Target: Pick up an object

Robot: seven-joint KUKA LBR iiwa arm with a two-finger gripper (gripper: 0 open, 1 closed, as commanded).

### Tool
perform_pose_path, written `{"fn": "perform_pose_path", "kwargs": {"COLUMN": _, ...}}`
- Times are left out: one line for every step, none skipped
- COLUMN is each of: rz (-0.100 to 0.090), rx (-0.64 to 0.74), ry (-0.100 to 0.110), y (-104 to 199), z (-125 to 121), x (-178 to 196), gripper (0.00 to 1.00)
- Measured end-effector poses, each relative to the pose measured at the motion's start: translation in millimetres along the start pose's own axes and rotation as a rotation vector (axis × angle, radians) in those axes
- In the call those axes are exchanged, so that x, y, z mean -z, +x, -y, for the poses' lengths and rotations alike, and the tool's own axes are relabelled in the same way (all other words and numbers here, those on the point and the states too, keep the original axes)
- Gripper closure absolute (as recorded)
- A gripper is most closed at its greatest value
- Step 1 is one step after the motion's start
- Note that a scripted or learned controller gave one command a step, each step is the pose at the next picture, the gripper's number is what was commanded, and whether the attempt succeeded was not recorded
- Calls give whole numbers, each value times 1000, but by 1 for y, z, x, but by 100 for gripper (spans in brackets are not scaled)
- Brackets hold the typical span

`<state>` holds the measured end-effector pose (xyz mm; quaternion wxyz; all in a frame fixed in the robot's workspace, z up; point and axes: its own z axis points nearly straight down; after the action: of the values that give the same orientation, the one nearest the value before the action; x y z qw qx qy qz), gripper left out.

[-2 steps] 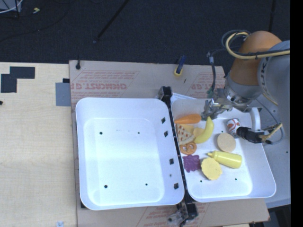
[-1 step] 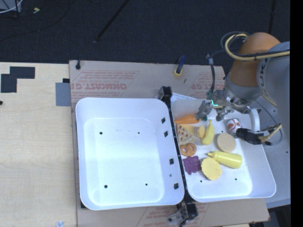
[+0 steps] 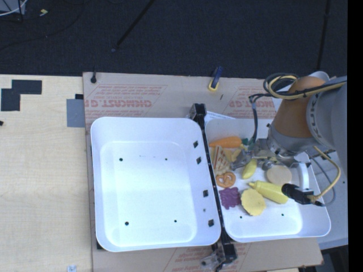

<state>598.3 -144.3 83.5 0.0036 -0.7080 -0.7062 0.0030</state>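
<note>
The grey arm with its orange band (image 3: 300, 109) reaches in from the right over the right bin (image 3: 283, 222), and its gripper (image 3: 248, 158) hangs low among the toy food at the bin's far left part; whether it is spread or pinching anything cannot be told from here. Just beside it lie an orange carrot-like piece (image 3: 227, 142) to the far side, a small yellow piece (image 3: 249, 170) at its near side, and a pretzel (image 3: 225, 179) further left. Nearer sit a purple grape-like piece (image 3: 229, 197), a round yellow piece (image 3: 253, 202), a yellow banana-shaped piece (image 3: 270, 191) and a pale round piece (image 3: 278, 175). The left bin (image 3: 148, 183) stands touching the right one
</note>
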Motion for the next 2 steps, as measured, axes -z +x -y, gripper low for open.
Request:
{"fn": "perform_pose_path", "kwargs": {"rz": 0, "rx": -2, "ry": -5, "y": -1, "z": -2, "x": 14, "gripper": 100}}
{"fn": "perform_pose_path", "kwargs": {"rz": 1, "rx": 7, "ry": -11, "y": 36, "z": -47, "x": 32, "gripper": 100}}
